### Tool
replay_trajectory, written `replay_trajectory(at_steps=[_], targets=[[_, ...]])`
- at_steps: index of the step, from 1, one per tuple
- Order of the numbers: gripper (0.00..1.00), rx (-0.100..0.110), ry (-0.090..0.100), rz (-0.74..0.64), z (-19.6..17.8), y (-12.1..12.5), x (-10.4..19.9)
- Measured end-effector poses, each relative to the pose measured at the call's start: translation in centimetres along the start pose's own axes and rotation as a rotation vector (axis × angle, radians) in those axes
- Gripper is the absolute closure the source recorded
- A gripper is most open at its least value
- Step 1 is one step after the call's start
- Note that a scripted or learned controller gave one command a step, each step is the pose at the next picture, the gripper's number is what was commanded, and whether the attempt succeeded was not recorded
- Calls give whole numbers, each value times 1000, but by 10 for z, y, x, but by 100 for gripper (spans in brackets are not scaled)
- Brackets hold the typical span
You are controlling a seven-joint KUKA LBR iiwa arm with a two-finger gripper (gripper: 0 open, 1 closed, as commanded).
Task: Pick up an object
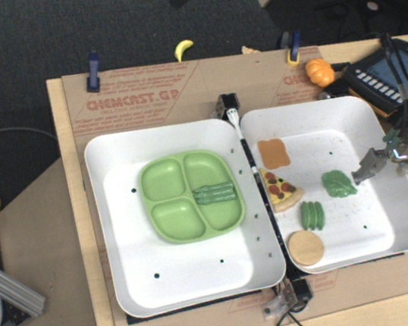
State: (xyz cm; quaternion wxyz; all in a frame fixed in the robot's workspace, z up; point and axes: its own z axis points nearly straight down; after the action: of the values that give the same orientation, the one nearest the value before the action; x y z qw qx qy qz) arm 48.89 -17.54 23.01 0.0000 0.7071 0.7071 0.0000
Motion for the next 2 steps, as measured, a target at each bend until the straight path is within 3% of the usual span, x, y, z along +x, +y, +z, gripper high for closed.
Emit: replay_trajectory(at_steps=[1, 2], targets=[[100, -3, -1, -1, -11, 1, 0], [100, -8, 0, -8, -87, 2, 77]])
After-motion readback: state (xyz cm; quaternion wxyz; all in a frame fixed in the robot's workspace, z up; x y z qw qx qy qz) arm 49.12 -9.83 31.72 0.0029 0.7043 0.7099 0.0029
